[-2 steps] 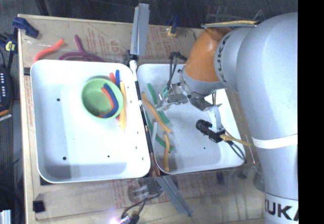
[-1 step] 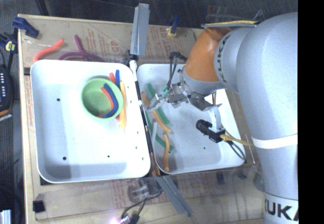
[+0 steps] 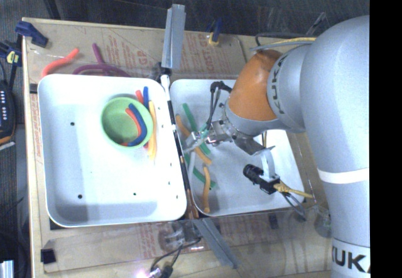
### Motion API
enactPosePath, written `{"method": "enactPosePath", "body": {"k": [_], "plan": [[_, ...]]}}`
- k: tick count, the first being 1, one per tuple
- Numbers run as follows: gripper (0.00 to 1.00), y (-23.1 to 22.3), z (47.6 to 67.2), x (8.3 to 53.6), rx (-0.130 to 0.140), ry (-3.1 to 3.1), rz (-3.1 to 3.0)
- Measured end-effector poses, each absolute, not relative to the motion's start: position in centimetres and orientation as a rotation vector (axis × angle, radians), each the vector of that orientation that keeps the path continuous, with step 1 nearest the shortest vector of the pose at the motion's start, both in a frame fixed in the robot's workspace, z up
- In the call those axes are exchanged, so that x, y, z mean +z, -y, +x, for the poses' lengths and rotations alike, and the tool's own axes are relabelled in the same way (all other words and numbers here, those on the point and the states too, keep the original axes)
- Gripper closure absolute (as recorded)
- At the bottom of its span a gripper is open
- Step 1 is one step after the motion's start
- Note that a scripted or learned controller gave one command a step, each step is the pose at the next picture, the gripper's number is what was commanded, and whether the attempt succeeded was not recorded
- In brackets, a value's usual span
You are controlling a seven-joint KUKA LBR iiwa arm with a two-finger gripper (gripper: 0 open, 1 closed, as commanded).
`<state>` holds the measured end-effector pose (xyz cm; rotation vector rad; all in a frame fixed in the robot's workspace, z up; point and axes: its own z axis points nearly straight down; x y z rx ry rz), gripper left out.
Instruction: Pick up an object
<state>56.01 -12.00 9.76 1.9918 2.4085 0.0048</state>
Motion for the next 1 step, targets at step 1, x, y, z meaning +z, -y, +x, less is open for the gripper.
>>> {"method": "enactPosePath", "body": {"k": [1], "plan": [[1.00,11.91,55.98,10.70,0.000,-2.420,1.983]]}}
